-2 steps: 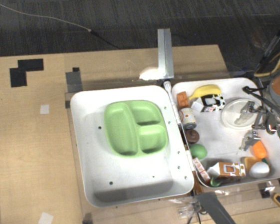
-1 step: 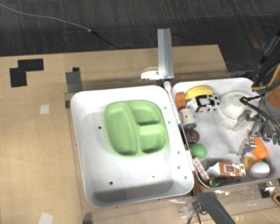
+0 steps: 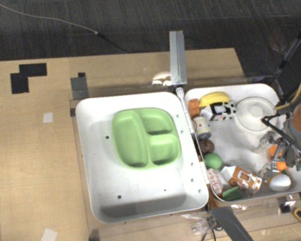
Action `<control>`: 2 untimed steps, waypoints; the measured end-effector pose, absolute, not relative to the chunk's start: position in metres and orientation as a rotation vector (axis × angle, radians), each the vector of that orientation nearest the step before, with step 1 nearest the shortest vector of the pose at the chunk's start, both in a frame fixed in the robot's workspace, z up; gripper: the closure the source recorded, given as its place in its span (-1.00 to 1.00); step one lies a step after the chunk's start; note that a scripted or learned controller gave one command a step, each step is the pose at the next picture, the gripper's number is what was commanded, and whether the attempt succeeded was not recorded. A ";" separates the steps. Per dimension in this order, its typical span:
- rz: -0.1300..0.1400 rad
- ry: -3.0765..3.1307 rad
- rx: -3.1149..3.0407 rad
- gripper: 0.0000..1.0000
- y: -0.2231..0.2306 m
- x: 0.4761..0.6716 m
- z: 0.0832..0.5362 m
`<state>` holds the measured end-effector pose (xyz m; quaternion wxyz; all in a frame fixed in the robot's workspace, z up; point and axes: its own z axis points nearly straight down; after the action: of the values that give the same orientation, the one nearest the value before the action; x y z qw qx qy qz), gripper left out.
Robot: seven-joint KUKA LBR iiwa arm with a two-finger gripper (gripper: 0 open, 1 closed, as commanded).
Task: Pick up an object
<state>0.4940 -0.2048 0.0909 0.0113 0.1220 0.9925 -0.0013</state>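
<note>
Gripper (image 3: 282,157) is hanging low over the right bin (image 3: 228,91) near its right wall (whether it grasps anything, I cannot tell). Just below it an egg (image 3: 279,182) is lying; a white bowl (image 3: 254,113) is sitting above. Further left: box (image 3: 242,179), green ball (image 3: 213,161), banana (image 3: 213,98). A green tray (image 3: 144,137) is resting in the left bin (image 3: 99,166).

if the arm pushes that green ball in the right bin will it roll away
Probably. The green ball looks round and smooth, so a nudge should set it rolling. It likely won't go far: a dark round thing and a packet sit close beside it. It may slip from a pinch too.
</note>
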 end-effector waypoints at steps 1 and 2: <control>-0.010 3.077 0.368 1.00 -0.204 0.500 0.106; -0.006 3.105 0.292 1.00 -0.205 0.574 0.234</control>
<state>0.5736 -0.2047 0.2335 0.0113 0.0936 0.9955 -0.0018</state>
